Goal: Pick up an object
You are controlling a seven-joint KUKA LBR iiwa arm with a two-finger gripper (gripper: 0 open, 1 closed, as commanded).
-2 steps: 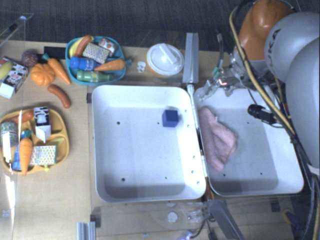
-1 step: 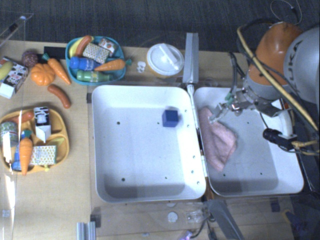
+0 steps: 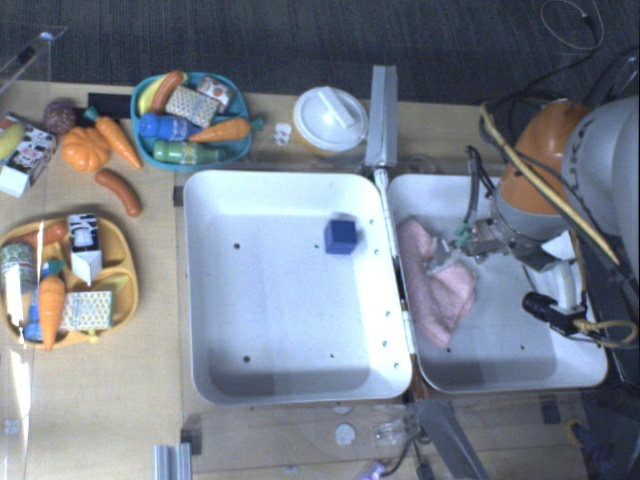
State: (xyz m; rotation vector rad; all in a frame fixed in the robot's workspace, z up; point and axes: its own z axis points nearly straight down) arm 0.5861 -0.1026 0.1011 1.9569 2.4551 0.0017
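1. Claw (image 3: pixel 447 258) first: it sits low in the right bin (image 3: pixel 520 368), right at the far-right edge of the pink cloth (image 3: pixel 435 286), and its dark fingers look to be pinching a fold of that fabric. Narrow, then, with cloth between them, though the tips are small and partly lost against the pink.

2. Now sweeping from the left: the toy food trays on the bench, the yellow plate (image 3: pixel 125 288) and the blue bowl (image 3: pixel 235 148), stand well clear of the work. No bother from them.

3. Left bin (image 3: pixel 200 368) next: one blue cube (image 3: pixel 341 235) rests alone toward its far right side, untouched and well apart from the claw.

4. Over the divider (image 3: pixel 400 298) and we're at the cloth, lying lengthwise along the left wall of the right bin, crumpled and limp.

5. My call on the step: this is the grasp-and-lift, and the pinch looks thin. Soft fabric slips, so the squeeze should be firm before any rise.

6. Best line from here, as I judge it, is straight up and slowly, letting the cloth peel off the floor without dragging on the wall.

7. Risk to watch: the cloth's free end hangs long and could catch on the divider if the arm (image 3: pixel 600 168) swings left too early.
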